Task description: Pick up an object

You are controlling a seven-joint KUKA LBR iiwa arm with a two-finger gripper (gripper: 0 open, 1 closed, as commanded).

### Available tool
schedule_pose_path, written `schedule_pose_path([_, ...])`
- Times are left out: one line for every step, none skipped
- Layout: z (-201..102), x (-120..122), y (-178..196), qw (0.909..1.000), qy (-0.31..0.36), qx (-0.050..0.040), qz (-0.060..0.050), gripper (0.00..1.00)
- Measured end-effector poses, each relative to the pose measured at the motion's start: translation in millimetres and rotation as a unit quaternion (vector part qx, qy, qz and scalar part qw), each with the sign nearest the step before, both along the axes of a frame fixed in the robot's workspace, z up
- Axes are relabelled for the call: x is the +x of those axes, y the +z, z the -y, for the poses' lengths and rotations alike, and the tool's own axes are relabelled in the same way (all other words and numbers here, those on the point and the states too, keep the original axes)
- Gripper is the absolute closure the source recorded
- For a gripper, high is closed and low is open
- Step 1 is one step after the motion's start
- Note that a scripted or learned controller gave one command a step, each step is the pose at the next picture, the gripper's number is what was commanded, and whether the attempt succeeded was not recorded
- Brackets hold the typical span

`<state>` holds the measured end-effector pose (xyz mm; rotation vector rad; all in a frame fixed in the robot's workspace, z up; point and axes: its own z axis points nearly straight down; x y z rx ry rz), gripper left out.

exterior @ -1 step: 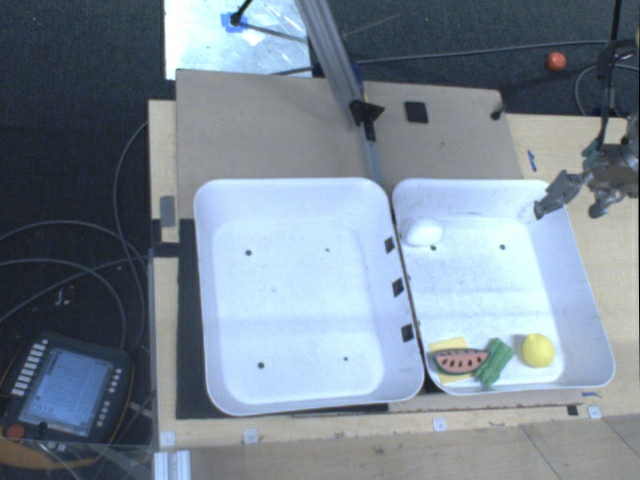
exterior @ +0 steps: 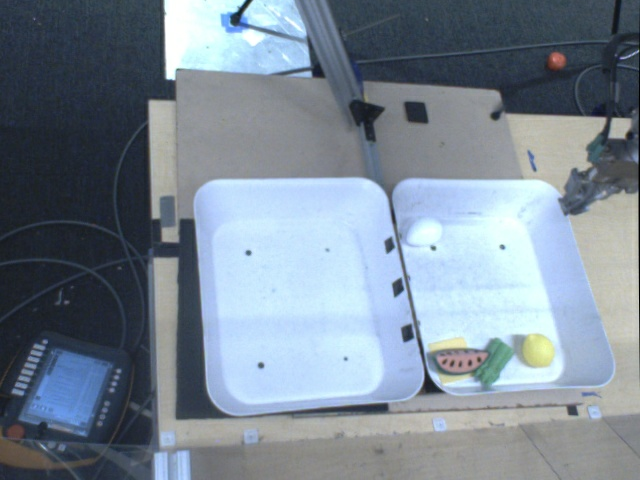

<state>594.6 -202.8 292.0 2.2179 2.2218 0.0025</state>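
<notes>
parked at the right edge of the bench (exterior: pixel 300 118), clear of the bins so the hand (exterior: pixel 580 196) (grip unreadable) leaves open the right bin (exterior: pixel 500 258): white egg (exterior: pixel 423 232) near divider, watermelon slice (exterior: pixel 459 359), green piece (exterior: pixel 494 362), lemon (exterior: pixel 538 349) bunched along the front wall.

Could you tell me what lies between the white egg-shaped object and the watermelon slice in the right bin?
Just bare white floor of the right bin separates the white egg-shaped object from the watermelon slice, per the camera view.

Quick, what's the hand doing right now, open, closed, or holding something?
Hand: at the right bin's far corner, holding nothing visible; open or closed cannot be told.
</notes>
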Motion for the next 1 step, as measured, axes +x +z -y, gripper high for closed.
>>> schedule_pose_path([-67.7, -13.7, -102.5, 1.0000, 0.002, 0.0015, -0.005, 1.00])
